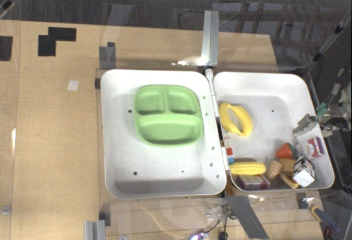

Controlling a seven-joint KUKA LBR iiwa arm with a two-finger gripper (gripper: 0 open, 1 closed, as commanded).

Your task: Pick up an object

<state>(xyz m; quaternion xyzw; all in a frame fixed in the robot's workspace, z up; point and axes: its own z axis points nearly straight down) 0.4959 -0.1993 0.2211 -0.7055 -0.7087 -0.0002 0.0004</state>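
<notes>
Step in hand: By my reading, the approach. Nothing is lifted yet, and every object lies in a bin.

Gripper: The gripper sits at the far right edge of the right bin, just above its rim, reaching in from the right. It looks like grey metal parts with a small teal spot behind them.

Gripper state: I cannot tell how it stands from here; the tip is small and partly cut off. Nothing appears to be held in it.

Left bin: The left bin holds one green divided plate, lying flat near the middle, with three compartments.

Right bin, upper left: A yellow banana lies alone, close to the wall shared by the bins.

Right bin, front edge: A yellow corn cob lies above a dark red box, touching it.

Right bin, front right corner: A crowded cluster just below the gripper: an orange-red piece, a tan piece, a white and black carton, and a white packet with red print.

Next move: I judge the nearest targets to be the cluster items. The gripper would need to come down over one of them, straddle it cleanly and close. Crowding there risks a poor grip; the banana offers clearer room but lies further across.
</notes>
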